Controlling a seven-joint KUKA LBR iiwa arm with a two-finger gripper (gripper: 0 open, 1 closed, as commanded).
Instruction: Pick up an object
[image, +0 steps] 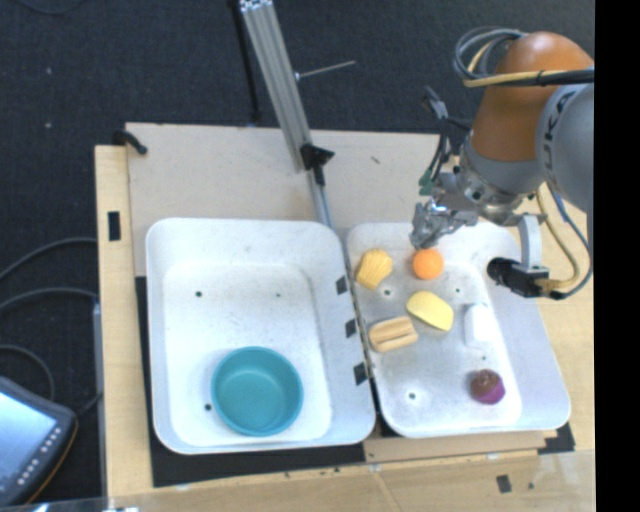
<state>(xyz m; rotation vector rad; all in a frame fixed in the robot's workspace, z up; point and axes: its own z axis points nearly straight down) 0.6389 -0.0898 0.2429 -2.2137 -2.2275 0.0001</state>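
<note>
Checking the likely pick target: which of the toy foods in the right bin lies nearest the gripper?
The orange ball, just below the gripper. The yellow pieces, the bread roll and the purple item all lie farther off.

I see the bench fittings around my two bins.
A slanted aluminium rail crosses the tan board; a tablet corner sits lower left, over dark carpet.

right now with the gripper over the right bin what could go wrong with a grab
The gripper sits just up and left of the orange ball, so closing may miss it or roll it away. The yellow pieces and tan block lie close together; a nudge could shift them.
</note>
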